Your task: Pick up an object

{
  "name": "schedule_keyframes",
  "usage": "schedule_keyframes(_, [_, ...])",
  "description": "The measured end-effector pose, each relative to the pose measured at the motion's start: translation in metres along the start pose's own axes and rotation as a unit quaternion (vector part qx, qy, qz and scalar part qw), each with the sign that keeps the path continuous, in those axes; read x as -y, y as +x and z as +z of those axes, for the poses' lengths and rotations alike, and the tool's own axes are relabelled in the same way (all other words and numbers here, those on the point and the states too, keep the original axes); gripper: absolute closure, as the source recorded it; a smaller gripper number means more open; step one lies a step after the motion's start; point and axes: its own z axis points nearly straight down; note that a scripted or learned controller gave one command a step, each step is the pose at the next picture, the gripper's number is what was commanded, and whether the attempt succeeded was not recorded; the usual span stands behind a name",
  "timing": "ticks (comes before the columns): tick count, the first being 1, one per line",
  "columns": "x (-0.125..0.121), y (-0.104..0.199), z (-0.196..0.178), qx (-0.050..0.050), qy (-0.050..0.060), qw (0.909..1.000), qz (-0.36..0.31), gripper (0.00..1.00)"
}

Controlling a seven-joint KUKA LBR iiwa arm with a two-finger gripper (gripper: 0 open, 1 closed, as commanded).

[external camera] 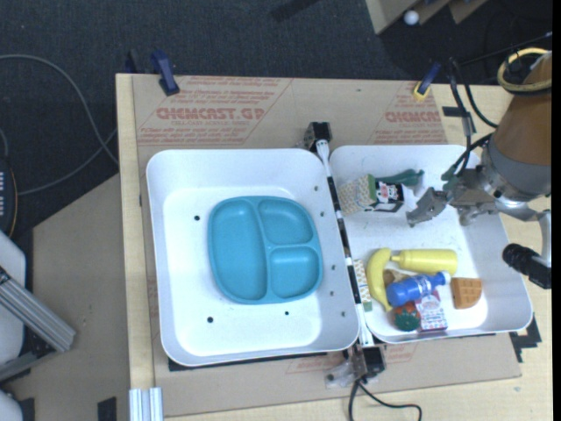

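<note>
My gripper [448, 212] hovers over the upper middle of the right bin [500, 318], its two fingers spread open with nothing between them. Just left of it lie a small white printed packet [354, 193] and a dark green and white toy [392, 188]. Below it a yellow bottle [427, 260] lies on its side, a banana [378, 279] curving at the bottle's left end. Under those are a blue bottle [414, 287], a brown waffle piece [466, 292], a red and white packet [431, 314] and a small green object [405, 320].
The left bin [175, 314] holds a blue divided plate [264, 248]. A black clamp strip [337, 226] runs between the two bins. The grey and orange arm [524, 143] comes in from the right, above the right bin's far edge.
</note>
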Motion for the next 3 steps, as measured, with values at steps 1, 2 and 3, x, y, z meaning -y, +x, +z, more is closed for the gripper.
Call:
schedule_keyframes(1, [0.022,0.013,0.109,0.002,-0.005,1.0000,0.000,0.00])
schedule_keyframes(2, [0.058,0.004,0.124,0.001,0.000,1.0000,0.001,0.00])
schedule_keyframes(3, [0.058,0.004,0.114,0.001,-0.001,1.0000,0.001,1.00])
